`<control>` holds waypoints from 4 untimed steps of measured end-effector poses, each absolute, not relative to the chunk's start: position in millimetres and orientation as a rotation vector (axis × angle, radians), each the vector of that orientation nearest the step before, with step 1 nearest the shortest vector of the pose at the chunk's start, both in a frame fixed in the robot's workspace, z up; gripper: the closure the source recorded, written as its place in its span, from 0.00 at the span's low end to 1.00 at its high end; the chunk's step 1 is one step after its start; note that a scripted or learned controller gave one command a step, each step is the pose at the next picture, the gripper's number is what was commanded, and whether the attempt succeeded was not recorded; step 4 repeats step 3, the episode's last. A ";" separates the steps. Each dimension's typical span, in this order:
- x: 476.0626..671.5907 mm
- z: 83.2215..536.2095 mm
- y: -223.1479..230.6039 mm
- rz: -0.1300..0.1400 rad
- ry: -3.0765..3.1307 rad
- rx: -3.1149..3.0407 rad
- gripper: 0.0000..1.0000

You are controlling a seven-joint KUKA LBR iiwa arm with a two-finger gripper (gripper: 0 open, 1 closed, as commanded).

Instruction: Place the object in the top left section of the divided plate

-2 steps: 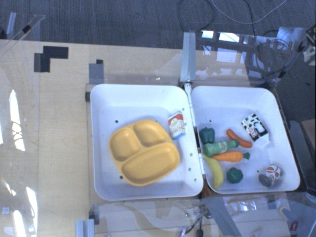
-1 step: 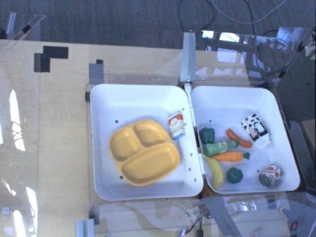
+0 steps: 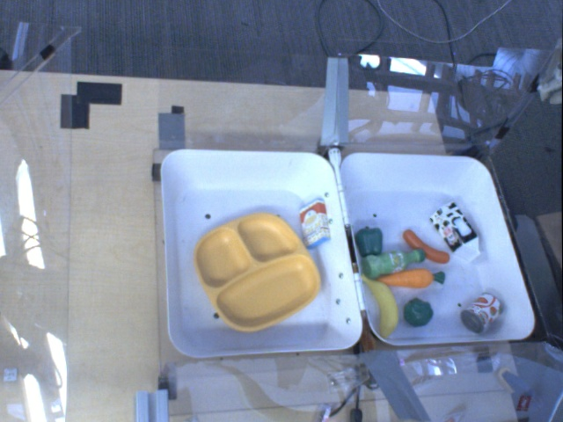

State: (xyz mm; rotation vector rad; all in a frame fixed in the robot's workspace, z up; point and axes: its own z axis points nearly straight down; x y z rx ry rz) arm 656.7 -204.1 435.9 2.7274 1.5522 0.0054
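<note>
- While the task names only "the object", the likeliest candidate is the small red-and-white carton, which lies tilted in the left bin just beside the divided plate, at about two o'clock from the plate's middle and close against the wall shared by the two bins.
- Resting flat near the left bin's centre, the yellow plate has two small sections on its far side and one large section on its near side; all three look bare, so nothing has been delivered yet.
- By my reading, the top left section is the small well at about ten o'clock on the plate, the one farther from the carton, so the carton would have to cross the neighbouring small well to reach it.
- Over in the right bin the toy food is bunched at its nine o'clock side: a green pepper, a green bottle, a carrot, a banana, a sausage and a dark green piece.
- Well apart from that cluster, a black-and-white patterned carton sits toward one o'clock and a can lies on its side toward five o'clock.
- As for the tool, I cannot tell whether it is open, closed or gripping anything.
- Being tilted and so near the bin wall, the carton may leave little room on that side for a clean grip, though the view is too coarse to be sure.
</note>
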 end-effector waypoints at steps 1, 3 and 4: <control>657.7 436.3 -194.1 0.008 0.995 2.977 1.00; 659.6 436.4 -203.6 0.008 0.733 3.052 1.00; 659.6 436.4 -203.6 0.008 0.733 3.052 1.00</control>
